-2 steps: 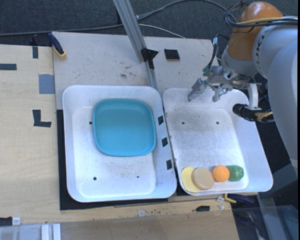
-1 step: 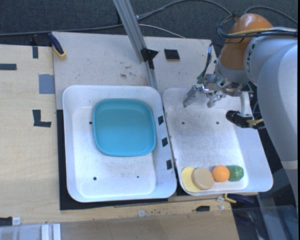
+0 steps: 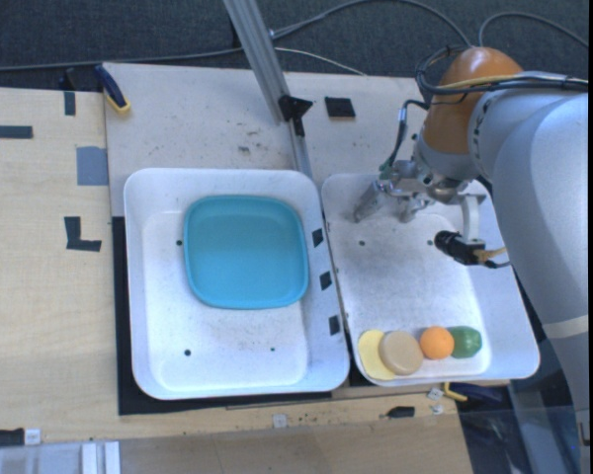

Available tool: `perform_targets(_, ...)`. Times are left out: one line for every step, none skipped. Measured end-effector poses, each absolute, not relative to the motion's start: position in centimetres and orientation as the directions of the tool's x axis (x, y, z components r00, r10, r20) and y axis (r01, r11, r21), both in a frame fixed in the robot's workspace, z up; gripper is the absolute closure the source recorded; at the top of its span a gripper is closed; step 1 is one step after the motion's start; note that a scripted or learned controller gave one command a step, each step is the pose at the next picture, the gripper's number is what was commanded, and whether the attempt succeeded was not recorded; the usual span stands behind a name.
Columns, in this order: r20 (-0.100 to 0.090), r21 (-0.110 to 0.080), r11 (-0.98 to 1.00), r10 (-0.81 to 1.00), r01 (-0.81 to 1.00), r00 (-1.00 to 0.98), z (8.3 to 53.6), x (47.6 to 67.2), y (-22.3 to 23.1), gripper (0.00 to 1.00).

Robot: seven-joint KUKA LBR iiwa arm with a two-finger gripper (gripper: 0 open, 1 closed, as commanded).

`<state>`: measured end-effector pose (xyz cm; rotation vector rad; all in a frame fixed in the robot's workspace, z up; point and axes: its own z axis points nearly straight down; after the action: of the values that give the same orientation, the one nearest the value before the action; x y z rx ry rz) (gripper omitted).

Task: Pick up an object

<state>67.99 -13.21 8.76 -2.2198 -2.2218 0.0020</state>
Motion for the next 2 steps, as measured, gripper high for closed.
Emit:
perform_targets(-0.001,0.0,0.001,1.0,1.0,-0.001,9.9,68.0,-13.2,1.0)
perform_targets(-0.001,0.005,0.001,1.0,1.0,-0.001,16.1,68.0,-13.7,1.0)
